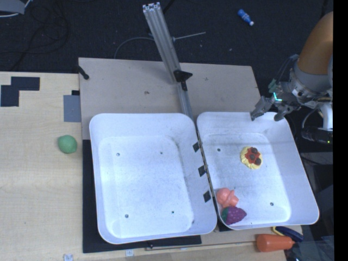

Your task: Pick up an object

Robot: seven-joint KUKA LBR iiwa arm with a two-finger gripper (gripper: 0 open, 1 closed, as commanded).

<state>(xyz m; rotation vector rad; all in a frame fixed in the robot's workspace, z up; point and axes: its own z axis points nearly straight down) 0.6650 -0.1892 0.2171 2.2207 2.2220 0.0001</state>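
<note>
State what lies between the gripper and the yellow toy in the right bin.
Bare white floor of the right bin, seen from the camera view; nothing sits between the gripper and the yellow toy.

right bin (pixel 283 145): yellow-red toy (pixel 252 157), pink toy (pixel 227 197), purple grapes (pixel 235 215). left bin (pixel 109 129). green ball (pixel 67 144) on surface (pixel 32 173). gripper (pixel 270 109) over right bin's far rim.

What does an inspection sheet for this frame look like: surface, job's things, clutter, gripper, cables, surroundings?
Surface: wooden bench with a left bin and a right bin side by side.
Job's things: in the right bin, a yellow and red toy, a pink toy and a purple grape toy.
Clutter: green ball on the bench; orange object at the front edge.
Gripper: gripper over the right bin's far rim, holding nothing.
Cables: black cables on the dark floor.
Surroundings: metal rail; small blue object.
</note>
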